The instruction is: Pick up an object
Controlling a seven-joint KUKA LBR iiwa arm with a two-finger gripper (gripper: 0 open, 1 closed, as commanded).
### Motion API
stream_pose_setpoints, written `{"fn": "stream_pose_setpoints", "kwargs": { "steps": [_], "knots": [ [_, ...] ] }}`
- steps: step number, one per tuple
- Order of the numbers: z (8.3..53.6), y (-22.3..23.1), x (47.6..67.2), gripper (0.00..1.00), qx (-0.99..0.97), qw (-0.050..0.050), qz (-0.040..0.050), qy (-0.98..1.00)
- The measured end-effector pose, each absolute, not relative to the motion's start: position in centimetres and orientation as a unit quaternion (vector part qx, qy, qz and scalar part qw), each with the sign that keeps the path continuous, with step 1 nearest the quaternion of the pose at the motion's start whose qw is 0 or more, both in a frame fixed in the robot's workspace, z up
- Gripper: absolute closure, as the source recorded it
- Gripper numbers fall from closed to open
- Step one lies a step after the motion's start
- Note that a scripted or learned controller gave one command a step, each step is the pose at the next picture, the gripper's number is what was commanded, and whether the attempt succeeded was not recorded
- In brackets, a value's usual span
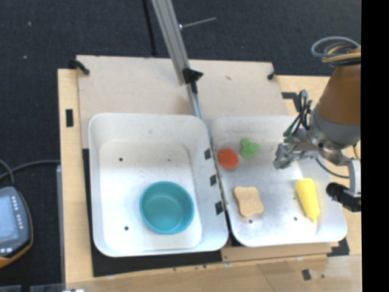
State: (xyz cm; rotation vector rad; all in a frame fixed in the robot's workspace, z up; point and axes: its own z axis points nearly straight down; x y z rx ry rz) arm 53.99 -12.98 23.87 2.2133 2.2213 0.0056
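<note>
stage: nothing judged lifted yet; pick left to do | end effector (284, 157): poised over right bin (273, 236), finger state cannot be told | candidates lying in right bin: yellow corn (307, 198) nearest, toast slice (248, 201), orange ball (228, 158), green piece (248, 148) | left bin (115, 132): teal bowl (167, 207)

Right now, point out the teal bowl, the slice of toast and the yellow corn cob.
teal bowl (166, 207): camera view, on its inner floor, in the left bin.
slice of toast (248, 201): camera view, middle of its top face, right bin.
yellow corn cob (307, 198): camera view, middle of its length, right bin.
</note>
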Motion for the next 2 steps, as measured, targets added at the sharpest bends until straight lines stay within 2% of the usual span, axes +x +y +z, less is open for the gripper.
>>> {"fn": "stream_pose_setpoints", "kwargs": {
  "steps": [1,2],
  "knots": [
    [23.4,-8.7,53.6,1.00,0.705,0.001,0.0007,0.709],
    [24.2,-3.6,54.3,1.00,0.704,0.000,0.0016,0.710]
  ]
}}
